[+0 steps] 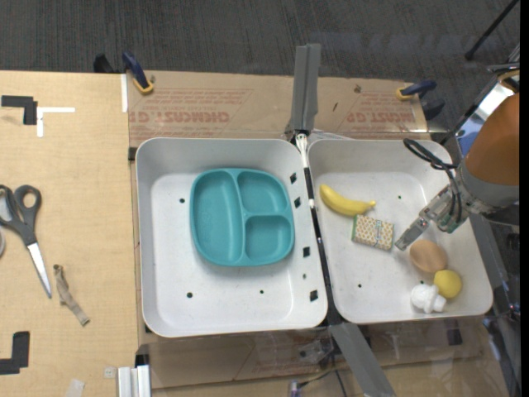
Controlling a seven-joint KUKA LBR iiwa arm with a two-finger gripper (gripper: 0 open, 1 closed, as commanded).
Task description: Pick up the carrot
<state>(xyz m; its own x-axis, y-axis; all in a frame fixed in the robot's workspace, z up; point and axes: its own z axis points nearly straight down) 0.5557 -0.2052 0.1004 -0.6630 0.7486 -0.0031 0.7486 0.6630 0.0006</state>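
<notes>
Since no item in the right bin (pixel 364 298) reads plainly as a carrot, the approach should wait for a sure target. The end effector (pixel 407 239) hangs at the frame's right, and I cannot tell whether it is open or closed. The tan-orange rounded item (pixel 427 256) just below it, lower right, is the likeliest candidate, though that is a guess.

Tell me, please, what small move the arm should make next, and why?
Probably lift the end effector slightly for a clearer look: it hangs between the patterned square packet and the tan egg-shaped object, which I cannot confirm is the carrot.
</notes>
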